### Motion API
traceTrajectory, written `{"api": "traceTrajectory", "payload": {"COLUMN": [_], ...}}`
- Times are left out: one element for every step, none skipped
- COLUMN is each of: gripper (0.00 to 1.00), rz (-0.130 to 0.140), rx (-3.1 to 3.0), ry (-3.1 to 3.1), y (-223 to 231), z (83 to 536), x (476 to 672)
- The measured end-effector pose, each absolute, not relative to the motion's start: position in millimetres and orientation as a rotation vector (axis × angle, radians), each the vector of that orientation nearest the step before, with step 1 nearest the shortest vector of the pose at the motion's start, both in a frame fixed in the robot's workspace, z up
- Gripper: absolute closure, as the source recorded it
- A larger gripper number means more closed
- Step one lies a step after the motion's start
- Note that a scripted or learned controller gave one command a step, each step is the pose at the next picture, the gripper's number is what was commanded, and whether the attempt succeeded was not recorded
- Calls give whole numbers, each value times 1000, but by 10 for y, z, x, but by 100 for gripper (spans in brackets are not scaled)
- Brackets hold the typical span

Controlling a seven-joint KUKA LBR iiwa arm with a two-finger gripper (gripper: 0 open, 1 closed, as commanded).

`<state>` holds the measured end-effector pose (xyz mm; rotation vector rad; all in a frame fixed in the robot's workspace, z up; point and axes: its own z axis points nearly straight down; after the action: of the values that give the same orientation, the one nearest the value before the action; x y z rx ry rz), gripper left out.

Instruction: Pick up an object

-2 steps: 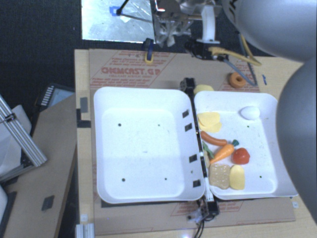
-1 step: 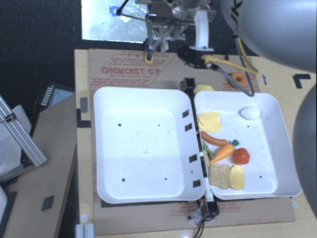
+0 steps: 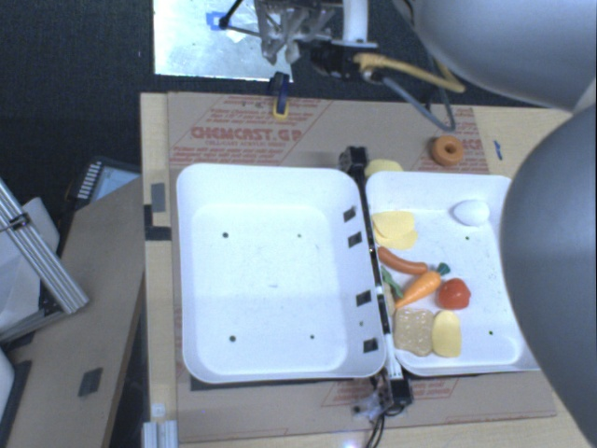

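At the near edge, the two white bins sit side by side on the table (image 3: 242,124), which is covered with a brown printed board. The left bin (image 3: 201,250) shows a bare white floor with a few small dark dots. The right bin (image 3: 485,250) holds the toy food. Nearest the camera, in its 7 o'clock corner, a tan cracker-like slice (image 3: 414,331) lies touching a pale yellow oval piece (image 3: 447,334) at its 3 o'clock side. Just beyond them, a red tomato (image 3: 454,294) sits close to the leafy end of an orange carrot (image 3: 419,287), which lies at a slant. A red sausage (image 3: 403,262) lies just above the carrot, near the bin's left wall. Farther on, a yellow wavy slice (image 3: 395,228) rests at about 10 o'clock in the bin, and a white egg (image 3: 470,213) lies toward 1 o'clock.

Beyond the bin's far rim, a yellow piece (image 3: 383,168) sits at the rim near the divider, and a brown doughnut (image 3: 448,150) lies on the table, apart from the bins.

Farthest away, at 12 o'clock, the gripper (image 3: 280,49) hangs above the table's far edge, well apart from both bins, carrying nothing; whether it is wide or narrow I cannot tell. The grey arm (image 3: 550,250) looms across the right.
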<state>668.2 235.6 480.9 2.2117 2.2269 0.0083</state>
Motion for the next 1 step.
{"api": "traceTrajectory", "payload": {"gripper": [100], "rz": [7], "rx": [2212], "ry": [2227], "y": [2343], "z": [5107], "x": [6684]}}
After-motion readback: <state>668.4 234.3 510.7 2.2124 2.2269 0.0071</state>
